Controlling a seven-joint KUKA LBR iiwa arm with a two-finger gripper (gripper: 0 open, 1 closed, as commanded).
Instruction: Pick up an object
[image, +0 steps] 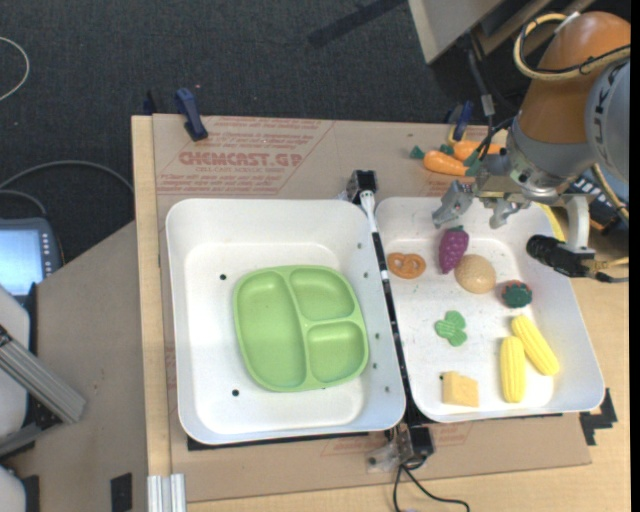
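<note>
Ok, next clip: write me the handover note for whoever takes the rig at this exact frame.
Gripper: open, above the back edge of the right bin, holding nothing.
Right bin contents: purple grapes nearest the gripper, pretzel, beige potato, dark green-and-red piece, green broccoli, two corn cobs, cheese wedge.
Left bin: green divided plate.
A carrot lies on the bench behind the bins.
Done: nothing picked yet.
Left: descend, close on an object, lift.
</note>
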